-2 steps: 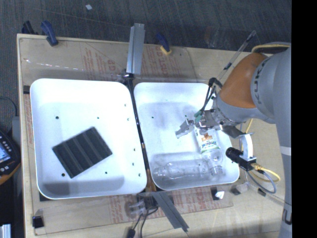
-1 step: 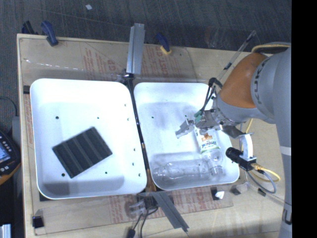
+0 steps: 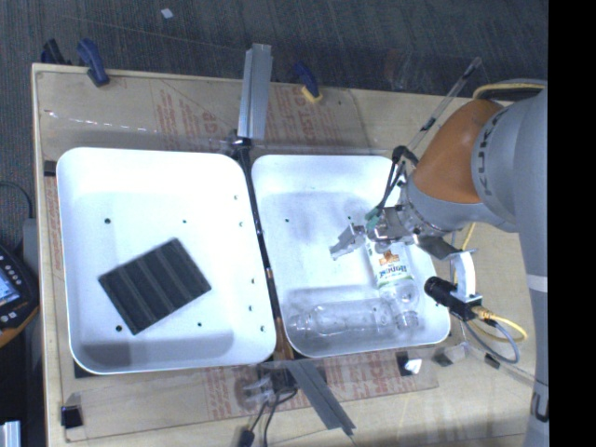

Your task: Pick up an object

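Over on the far left, the left bin (image 3: 149, 264) holds a dark ribbed rectangular pad (image 3: 155, 285), lying flat and turned at a slant, well left of the black divider where the two bins meet. Just right of that divider, the right bin (image 3: 307, 180) has a clear plastic bottle (image 3: 349, 320) lying on its side along the near wall. A second, smaller bottle (image 3: 395, 273) with a white label lies just above the clear one's right end, nearly touching it; the label carries green lettering and an orange mark, too small to read. The gripper (image 3: 346, 242) hangs over the middle of the right bin, just left of the labelled bottle's top, and I cannot tell how it is set. Furthest right of the divider, the grey arm (image 3: 498, 161) reaches in.
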{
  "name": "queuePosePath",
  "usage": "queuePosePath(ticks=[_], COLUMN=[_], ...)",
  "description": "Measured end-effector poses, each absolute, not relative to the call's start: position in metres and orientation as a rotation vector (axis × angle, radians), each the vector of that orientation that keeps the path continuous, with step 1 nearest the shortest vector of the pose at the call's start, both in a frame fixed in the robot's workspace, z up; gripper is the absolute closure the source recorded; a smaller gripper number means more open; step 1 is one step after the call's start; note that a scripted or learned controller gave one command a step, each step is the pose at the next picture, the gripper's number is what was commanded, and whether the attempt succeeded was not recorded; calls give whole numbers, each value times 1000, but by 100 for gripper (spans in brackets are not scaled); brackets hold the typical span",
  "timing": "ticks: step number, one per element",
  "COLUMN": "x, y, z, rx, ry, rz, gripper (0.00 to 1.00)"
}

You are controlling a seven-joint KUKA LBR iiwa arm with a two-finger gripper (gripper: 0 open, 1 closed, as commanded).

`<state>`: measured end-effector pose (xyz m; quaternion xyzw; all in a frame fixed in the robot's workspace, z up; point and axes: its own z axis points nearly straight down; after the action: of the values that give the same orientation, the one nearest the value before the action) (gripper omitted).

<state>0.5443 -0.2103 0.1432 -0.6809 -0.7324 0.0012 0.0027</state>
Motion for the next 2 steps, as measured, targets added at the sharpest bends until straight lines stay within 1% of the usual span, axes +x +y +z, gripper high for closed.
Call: queuePosePath(ticks=[2], x=[544], y=[-210], z=[143], rx=[-2136], ry=[-2297], rz=[4], gripper=[0])
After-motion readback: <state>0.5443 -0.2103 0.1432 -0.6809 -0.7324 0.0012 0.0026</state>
